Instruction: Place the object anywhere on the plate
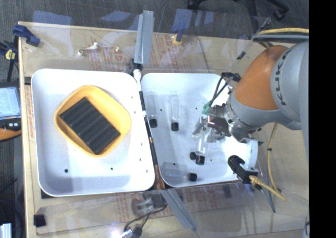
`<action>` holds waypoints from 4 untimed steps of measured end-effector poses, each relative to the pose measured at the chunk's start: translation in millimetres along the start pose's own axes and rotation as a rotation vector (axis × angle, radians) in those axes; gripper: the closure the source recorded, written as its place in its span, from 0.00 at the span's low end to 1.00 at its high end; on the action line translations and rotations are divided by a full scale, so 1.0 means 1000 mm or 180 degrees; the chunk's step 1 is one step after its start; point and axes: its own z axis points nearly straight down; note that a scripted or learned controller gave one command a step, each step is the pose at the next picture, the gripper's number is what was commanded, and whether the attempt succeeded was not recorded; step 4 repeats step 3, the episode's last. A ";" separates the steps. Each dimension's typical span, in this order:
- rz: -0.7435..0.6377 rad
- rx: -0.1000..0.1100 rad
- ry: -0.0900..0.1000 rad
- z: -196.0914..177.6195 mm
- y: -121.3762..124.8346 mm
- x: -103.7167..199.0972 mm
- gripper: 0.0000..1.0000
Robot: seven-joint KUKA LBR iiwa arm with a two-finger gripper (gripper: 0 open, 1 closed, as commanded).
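Nearest you, along the table's near edge, sit both white bins. Your arm (273, 90) reaches in from the right, wrist bent down over the right bin (181, 126), gripper (207, 129) low inside it; you cannot tell its state. In the left bin (47, 168), the yellow plate (118, 111) carries a dark ribbed slab (88, 125), its long axis diagonal, toward the bin's far-left corner.

1 fixed camera looks down at a slant on the table (79, 48) and both bins (42, 126), arm (278, 90) entering from right.
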 end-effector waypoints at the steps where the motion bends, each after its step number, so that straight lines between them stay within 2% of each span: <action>1: -0.0582 -0.0003 -0.0002 -0.018 0.042 0.056 1.00; 2: -0.0896 0.0004 -0.0004 0.018 0.073 0.171 1.00; 3: -0.0897 0.0003 -0.0005 0.017 0.073 0.171 0.00; 4: -0.0897 0.0003 -0.0005 0.017 0.073 0.171 0.00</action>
